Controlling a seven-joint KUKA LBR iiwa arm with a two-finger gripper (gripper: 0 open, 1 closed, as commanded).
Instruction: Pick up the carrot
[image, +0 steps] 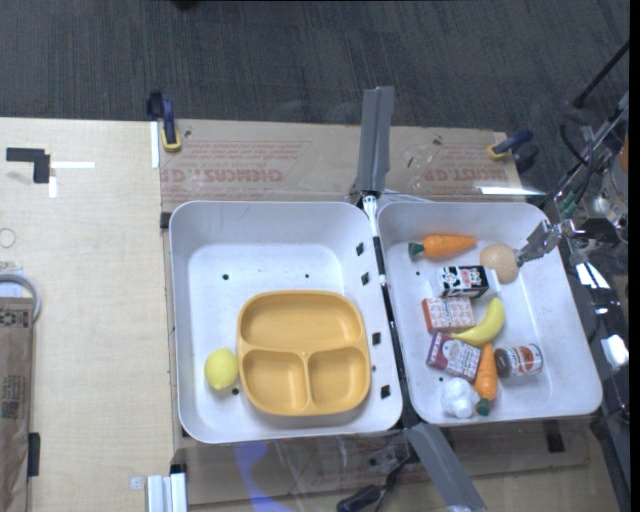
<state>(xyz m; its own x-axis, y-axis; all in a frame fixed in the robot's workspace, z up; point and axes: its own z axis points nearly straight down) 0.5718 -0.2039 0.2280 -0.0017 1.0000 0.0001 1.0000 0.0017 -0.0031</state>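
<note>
Two orange carrots lie in the right bin (580, 330). One carrot (447, 245) lies flat near the far wall, green end to the left. The other carrot (486, 372) lies near the front, green end toward the front, between a red-and-white carton (452, 354) and a can (519, 360). My gripper (536, 246) hangs at the bin's far right, tip beside a beige round item (500, 262), roughly 90 px right of the far carrot. Nothing shows in its grasp.
The right bin also holds a black-and-white carton (465, 281), a banana (485, 322), another red carton (448, 314) and a white lump (459, 398). In the left bin (200, 250) sit a yellow divided plate (303, 352) and a lemon (221, 369).
</note>
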